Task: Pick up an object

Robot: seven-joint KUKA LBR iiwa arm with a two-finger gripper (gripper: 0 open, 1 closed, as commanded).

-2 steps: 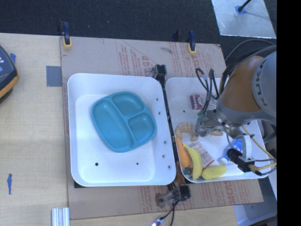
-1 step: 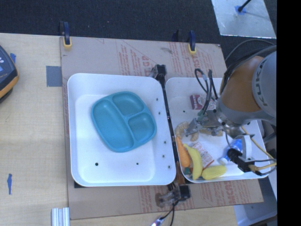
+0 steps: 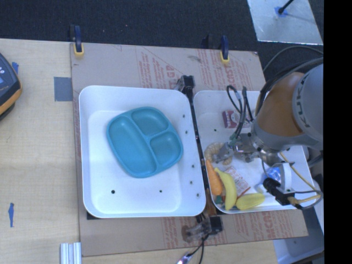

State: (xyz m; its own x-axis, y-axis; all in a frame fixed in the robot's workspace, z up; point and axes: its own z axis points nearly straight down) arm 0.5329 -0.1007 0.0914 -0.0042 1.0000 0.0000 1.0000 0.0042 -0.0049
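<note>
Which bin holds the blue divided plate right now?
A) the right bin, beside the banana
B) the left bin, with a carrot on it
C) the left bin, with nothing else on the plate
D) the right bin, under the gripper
C: the blue divided plate lies alone in the left bin, its compartments bare, while the banana and carrot lie in the right bin.
</note>
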